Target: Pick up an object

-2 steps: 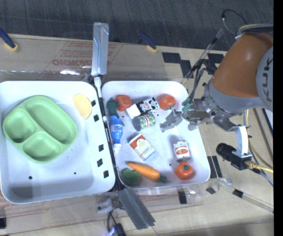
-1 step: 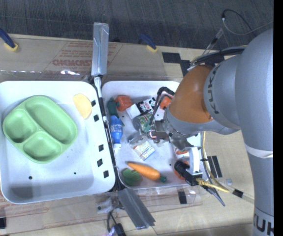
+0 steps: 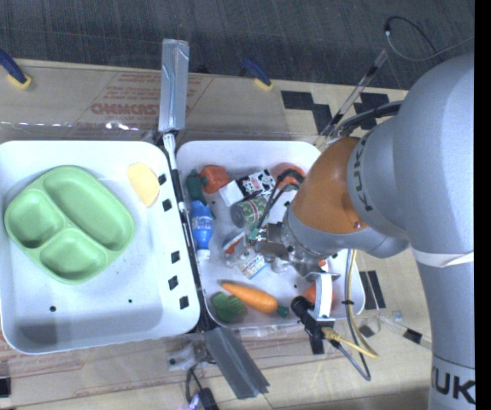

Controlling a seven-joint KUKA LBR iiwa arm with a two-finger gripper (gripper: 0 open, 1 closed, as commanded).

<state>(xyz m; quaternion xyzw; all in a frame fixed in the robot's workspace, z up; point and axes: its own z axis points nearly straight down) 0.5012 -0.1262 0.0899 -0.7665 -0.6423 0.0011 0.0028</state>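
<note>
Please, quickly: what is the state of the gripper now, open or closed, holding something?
Gripper: down in the right bin among the objects; open or closed cannot be told.

Clutter crowds the right bin (image 3: 228, 154); the left bin's (image 3: 74, 314) near floor lies open.

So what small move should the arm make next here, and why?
Probably a short, careful descent. The tool sits low in the right bin over a small packet, beside the can, with the carrot just below. Nothing visibly sits between its fingers.
</note>
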